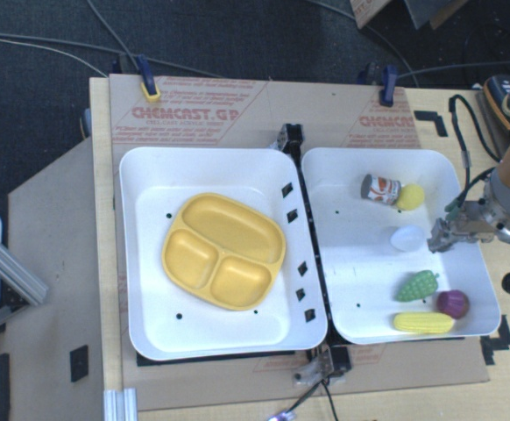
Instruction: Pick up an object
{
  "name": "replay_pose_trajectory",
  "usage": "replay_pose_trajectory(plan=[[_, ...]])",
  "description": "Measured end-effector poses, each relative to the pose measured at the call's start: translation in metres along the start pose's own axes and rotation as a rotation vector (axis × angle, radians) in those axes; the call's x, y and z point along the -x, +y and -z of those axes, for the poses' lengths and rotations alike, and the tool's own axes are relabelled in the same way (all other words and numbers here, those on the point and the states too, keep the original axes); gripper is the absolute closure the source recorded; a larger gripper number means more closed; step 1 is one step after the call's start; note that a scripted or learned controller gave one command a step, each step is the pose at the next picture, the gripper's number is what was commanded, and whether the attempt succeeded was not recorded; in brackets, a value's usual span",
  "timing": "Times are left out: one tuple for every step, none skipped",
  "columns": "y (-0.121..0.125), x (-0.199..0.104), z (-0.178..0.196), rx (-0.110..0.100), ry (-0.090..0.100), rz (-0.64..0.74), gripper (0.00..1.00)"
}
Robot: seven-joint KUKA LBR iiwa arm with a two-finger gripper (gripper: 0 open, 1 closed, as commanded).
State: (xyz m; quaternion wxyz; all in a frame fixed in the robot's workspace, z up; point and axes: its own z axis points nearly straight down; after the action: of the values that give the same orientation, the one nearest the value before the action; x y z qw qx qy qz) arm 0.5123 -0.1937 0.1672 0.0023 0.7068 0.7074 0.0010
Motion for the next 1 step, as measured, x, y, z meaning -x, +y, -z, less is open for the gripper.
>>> replay_pose_trajectory(plan=[[-0.0033,0.0076,0.0476,0.001,-0.001,-0.001,1.00]])
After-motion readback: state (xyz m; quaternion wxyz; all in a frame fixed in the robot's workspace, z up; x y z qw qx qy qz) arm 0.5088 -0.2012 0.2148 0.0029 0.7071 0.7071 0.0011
